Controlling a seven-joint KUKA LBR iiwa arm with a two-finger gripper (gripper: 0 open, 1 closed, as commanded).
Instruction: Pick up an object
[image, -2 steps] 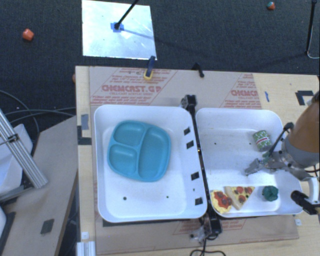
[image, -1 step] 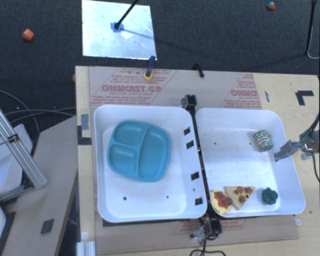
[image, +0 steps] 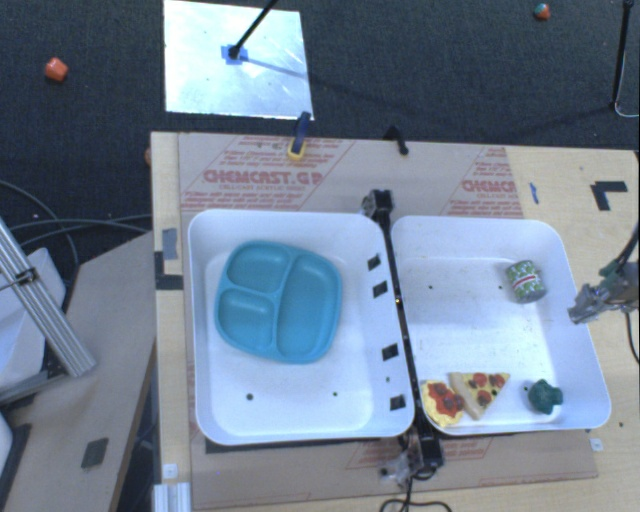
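The gripper (image: 590, 305) hangs at the right bin's (image: 480, 232) outer rim, jaw state impossible to tell; nothing shows between them. Likely targets lie near: the green can (image: 525, 281) just beside, the pizza slice (image: 465, 394) and green toy (image: 544, 397) along the near wall; the blue plate (image: 278, 301) sits in the left bin (image: 300, 415), well apart.

Blue divided plate (image: 277, 316) in left bin (image: 215, 405), pizza slice (image: 463, 395), green can (image: 524, 281) in right bin (image: 470, 240)

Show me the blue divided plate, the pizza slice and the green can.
blue divided plate (image: 278, 315), camera view, central ridge.
pizza slice (image: 480, 388), camera view, middle of topping.
green can (image: 525, 281), camera view, side label.
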